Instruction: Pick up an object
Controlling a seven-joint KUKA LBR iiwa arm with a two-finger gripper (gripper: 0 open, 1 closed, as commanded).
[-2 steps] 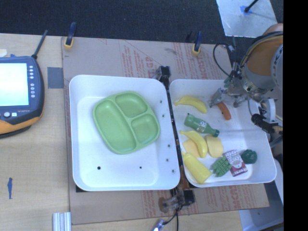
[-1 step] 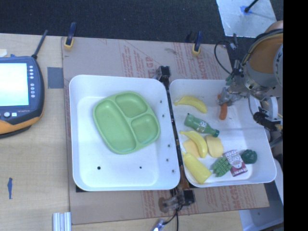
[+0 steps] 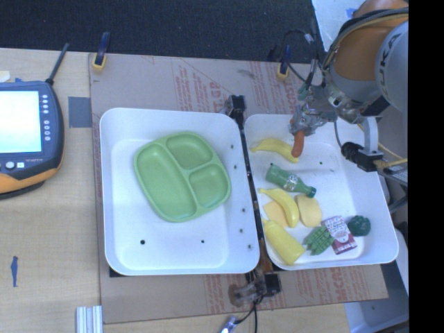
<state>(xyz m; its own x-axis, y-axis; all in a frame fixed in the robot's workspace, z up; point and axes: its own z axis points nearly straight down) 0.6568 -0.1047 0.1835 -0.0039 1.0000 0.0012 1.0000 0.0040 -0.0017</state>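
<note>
- A clamp (image 3: pixel 251 291) at the near edge of the table (image 3: pixel 48 255) pins two white bins together. The left bin (image 3: pixel 139 245) carries a green tray (image 3: pixel 182 175), and the right bin (image 3: pixel 350 186) carries the toy food.
- Crowded into the right bin's near corner are a yellow block (image 3: pixel 283 243), a knobbly green toy (image 3: pixel 318 240), a red-and-white packet (image 3: pixel 340 233) and a dark green piece (image 3: pixel 359 224). Beyond them lie two yellow pieces (image 3: pixel 295 209) and a green bottle (image 3: pixel 288 180).
- At the far end of the right bin, the gripper (image 3: pixel 304 125) appears closed on the top of an orange stick (image 3: pixel 298 145). The stick hangs upright, with its lower tip just beside or touching a banana (image 3: pixel 275 146).
- Risk: the grip looks to catch only the stick's upper end. Such a shallow hold could let the stick swing or slide out during a lift, and it would fall back among the toys.
- Risk: if the tip is touching the banana, a sideways move could drag it along or lever the stick loose.
- Risk: whether the stick is clear of the bin floor cannot be told. A low sideways move could scrape it along the floor.
- Risk: the black bracket (image 3: pixel 361 157) beside the wrist and the bin's far rim leave little room for the arm to swing.
</note>
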